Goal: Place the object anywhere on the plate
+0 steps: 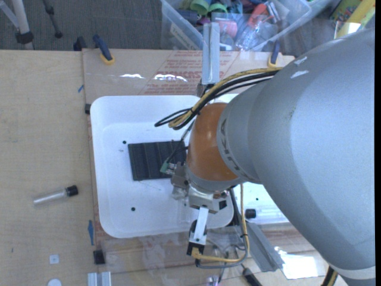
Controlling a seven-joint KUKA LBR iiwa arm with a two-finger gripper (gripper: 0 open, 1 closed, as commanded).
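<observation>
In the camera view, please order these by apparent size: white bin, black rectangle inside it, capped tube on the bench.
White bin
Black rectangle, partly hidden by the arm
Capped tube, the smallest

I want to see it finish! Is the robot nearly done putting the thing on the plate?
Done: nothing I can see. A black ribbed slab lies flat in the white bin, its right end under the arm. In hand: the arm hangs low over that bin; I cannot tell what it holds, if anything. Left: probably the whole placing.
</observation>
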